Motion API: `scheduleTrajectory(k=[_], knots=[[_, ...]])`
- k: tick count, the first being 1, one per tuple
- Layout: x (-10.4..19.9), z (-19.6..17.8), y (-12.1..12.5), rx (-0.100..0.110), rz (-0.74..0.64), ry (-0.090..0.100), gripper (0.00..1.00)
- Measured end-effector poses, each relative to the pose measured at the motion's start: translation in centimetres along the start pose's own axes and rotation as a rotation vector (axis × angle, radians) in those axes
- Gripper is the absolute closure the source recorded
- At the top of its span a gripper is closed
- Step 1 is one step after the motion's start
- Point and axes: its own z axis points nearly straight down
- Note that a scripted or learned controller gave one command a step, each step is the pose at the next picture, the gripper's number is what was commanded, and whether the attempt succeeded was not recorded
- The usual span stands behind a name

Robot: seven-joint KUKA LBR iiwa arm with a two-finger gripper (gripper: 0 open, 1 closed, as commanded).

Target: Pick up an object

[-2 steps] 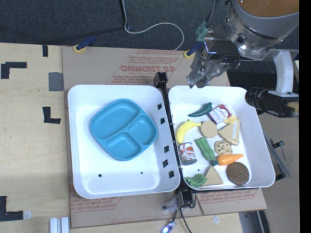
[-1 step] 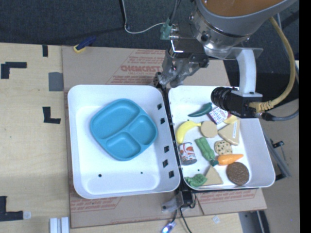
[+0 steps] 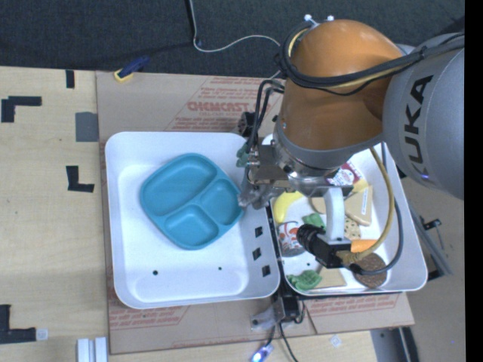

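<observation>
A: I see the gripper low over the wall between the 2 bins, beside the plate in the left bin. Whether it's spread or closed, I can't tell.

B: Risk?

A: I think it could clip the plate rim or the wall. The plate lies flat, long axis running upper-left to lower-right; a pinch may skid off.

just one fixed cam above the bench, looking down at a slant, pretty close in; both white bins sit mid-frame, arm comes in from 3 o'clock, dark floor up at 12
</observation>
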Motion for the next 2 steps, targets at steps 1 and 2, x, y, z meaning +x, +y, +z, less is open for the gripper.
scheduleTrajectory(k=[1, 2], knots=[[-6.2, -8.2, 0.1, -0.025, 0.003, 0.005, 1.00], [-2.8, -13.1, 0.0, -0.022, -0.008, 0.006, 1.00]])
